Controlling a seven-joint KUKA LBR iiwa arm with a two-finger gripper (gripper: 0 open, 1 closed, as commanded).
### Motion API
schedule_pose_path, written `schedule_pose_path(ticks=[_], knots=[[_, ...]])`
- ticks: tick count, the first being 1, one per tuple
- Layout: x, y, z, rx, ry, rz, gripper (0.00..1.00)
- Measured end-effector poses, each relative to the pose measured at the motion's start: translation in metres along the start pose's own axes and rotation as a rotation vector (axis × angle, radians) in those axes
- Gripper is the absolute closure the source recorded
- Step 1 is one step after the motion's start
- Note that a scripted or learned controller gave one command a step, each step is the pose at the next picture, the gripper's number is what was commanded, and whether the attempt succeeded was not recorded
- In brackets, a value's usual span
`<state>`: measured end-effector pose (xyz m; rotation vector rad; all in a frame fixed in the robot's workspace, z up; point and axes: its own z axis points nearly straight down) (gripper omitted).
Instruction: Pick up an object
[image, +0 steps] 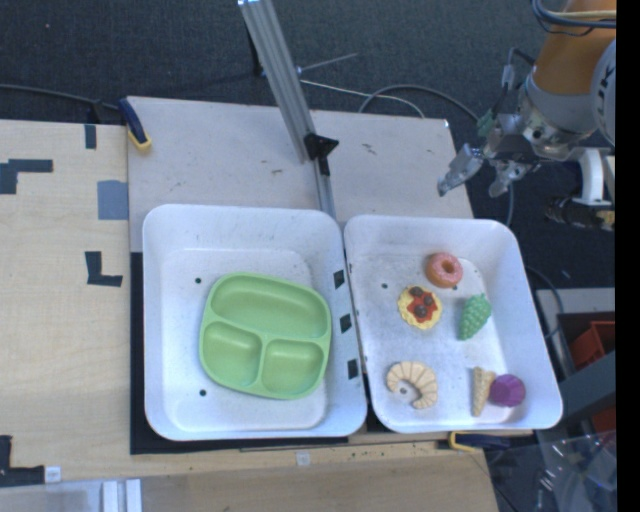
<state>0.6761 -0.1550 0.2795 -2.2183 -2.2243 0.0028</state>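
Observation:
Several toy foods lie in the right bin (520, 260): a pink donut (444, 269), a small pizza (420, 307), a green leafy piece (474, 316), a croissant (413, 383) and a cone with a purple scoop (497, 390). My gripper (478, 182) hangs beyond the bin's far edge, at the upper right, above the bench. It is open with nothing between its fingers. The donut is the nearest item to it, a fair way below in the view.
The left bin (165, 300) holds a green divided plate (266, 335). A slanted metal pole (290, 85) runs down to the bins' shared far edge. Cables (400, 100) lie on the bench behind the right bin.

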Motion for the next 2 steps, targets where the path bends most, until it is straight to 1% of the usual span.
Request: schedule_pose_path(ticks=[1,2], knots=[[0.0,0.0,0.0,0.0,0.0,0.0,0.0],[0.002,0.004,0.044,0.004,0.0,0.0,0.0]])
